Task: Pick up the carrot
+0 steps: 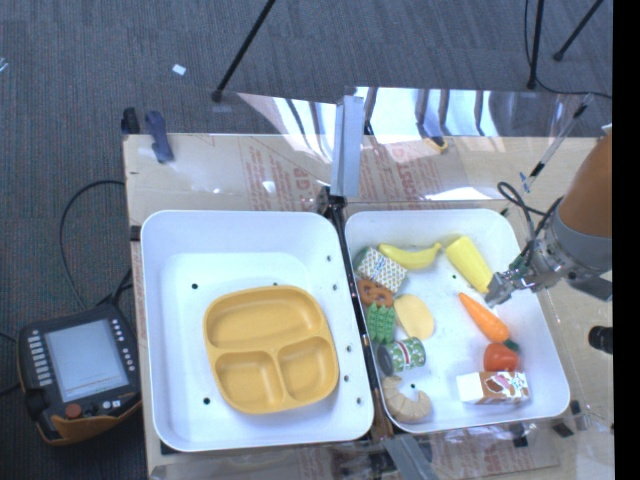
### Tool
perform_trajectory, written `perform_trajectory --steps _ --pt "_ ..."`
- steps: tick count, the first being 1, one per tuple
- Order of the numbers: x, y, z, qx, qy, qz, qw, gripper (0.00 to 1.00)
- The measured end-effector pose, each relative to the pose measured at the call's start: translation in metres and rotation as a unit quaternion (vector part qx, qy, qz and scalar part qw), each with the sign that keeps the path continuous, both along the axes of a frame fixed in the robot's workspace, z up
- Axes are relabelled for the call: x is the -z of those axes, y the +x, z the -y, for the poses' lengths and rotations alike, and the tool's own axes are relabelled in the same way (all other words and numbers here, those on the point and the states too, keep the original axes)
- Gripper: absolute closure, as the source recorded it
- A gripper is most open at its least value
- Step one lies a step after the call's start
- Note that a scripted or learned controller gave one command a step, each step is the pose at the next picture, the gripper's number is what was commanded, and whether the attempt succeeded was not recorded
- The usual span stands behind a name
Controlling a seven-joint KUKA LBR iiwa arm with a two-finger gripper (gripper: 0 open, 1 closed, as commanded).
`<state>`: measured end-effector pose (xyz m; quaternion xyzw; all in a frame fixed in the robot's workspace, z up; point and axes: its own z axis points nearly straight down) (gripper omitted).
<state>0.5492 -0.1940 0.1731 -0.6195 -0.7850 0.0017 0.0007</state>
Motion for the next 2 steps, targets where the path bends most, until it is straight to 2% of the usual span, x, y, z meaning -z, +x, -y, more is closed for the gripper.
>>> perform_trajectory --steps 1,2 --pt "0.087 -0.051 -0.006 -0.114 0.0021 -0.001 0.9935 1.0" --pt "0.087 -0.013 -0.047 0.002 0.0016 0.0 1.0 1.0"
